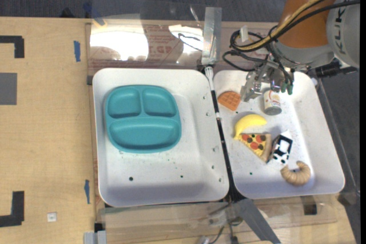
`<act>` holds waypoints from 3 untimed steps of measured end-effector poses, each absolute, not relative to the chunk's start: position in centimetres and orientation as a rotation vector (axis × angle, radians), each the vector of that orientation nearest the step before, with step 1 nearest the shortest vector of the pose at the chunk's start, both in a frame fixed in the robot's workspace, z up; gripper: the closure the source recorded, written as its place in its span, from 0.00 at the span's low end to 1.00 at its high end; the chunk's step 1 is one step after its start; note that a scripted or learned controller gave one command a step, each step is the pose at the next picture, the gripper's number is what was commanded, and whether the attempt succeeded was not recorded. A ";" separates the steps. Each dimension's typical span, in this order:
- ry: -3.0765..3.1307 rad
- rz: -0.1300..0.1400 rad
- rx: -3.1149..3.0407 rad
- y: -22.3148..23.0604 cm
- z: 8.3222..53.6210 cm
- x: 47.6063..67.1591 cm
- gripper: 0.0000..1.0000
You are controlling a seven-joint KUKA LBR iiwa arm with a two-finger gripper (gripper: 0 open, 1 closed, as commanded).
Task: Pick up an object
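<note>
The end effector (258, 84) is seen low over the far part of the right bin (320, 146), reached in from the right. Whether it is released or clenched cannot be told from the camera view; nothing is seen grasped.

Several candidate objects are found in the right bin: a waffle-like toy (229, 100) just left of the end effector, a small white cup-like container (273, 103) just beside it on the right, a yellow piece (251, 122) nearer the middle, a toy pizza slice (256, 142) touching it below, a black-and-white block (281, 148) beside the slice, and a toy croissant (295, 173) near the front corner. A teal divided plate (143, 118) is set in the left bin (166, 180).

The task is judged to be at an early stage: every object is lying on a bin floor, and no lift has been made. A grasp and a raise are left to be done.
</note>
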State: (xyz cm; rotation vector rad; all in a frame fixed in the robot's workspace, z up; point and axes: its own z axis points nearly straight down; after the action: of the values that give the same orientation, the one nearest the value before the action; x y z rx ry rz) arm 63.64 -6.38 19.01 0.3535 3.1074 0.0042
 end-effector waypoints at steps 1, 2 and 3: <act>3.042 0.004 0.779 0.2 18.6 57.2 1.00; 2.950 0.005 1.064 5.2 21.2 58.1 1.00; 2.852 0.001 1.319 9.2 21.6 50.4 1.00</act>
State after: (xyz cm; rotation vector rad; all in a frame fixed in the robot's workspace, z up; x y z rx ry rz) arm 50.43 9.17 21.59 1.3192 2.8525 0.0007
